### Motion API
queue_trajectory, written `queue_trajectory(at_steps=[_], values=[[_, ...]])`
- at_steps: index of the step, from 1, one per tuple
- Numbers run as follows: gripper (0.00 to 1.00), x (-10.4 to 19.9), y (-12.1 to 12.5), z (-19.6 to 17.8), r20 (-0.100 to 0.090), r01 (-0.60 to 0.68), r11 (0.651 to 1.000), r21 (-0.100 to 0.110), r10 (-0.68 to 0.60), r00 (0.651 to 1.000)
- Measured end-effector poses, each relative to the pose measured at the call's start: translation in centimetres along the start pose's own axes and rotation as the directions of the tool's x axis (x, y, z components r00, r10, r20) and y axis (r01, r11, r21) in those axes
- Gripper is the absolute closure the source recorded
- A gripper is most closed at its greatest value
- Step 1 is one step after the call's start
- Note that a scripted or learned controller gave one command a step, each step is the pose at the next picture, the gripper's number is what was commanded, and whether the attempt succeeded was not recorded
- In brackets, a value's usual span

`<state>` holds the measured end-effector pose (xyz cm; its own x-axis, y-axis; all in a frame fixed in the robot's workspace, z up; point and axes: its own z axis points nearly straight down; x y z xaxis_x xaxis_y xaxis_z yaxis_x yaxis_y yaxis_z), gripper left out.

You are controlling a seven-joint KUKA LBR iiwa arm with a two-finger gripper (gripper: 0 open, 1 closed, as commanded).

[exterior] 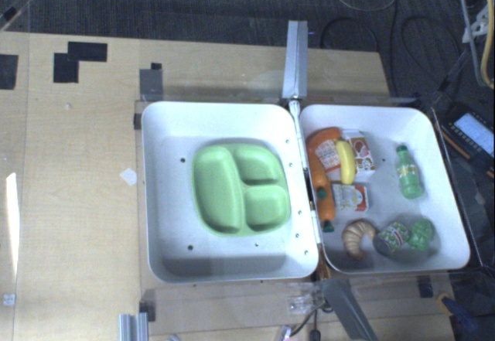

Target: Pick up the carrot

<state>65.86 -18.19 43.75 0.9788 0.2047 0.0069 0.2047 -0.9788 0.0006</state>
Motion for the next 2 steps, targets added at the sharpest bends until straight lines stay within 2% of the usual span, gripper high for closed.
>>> queue_trajectory(at_steps=[1, 2], values=[[0.0, 2.6, -10.1, 0.1, 0.002, 0.078, 0.997, 0.002, -0.078, 0.997], [0.0, 3.2, -13.9, 0.2, 0.002, 0.092, 0.996, 0.003, -0.092, 0.996]])
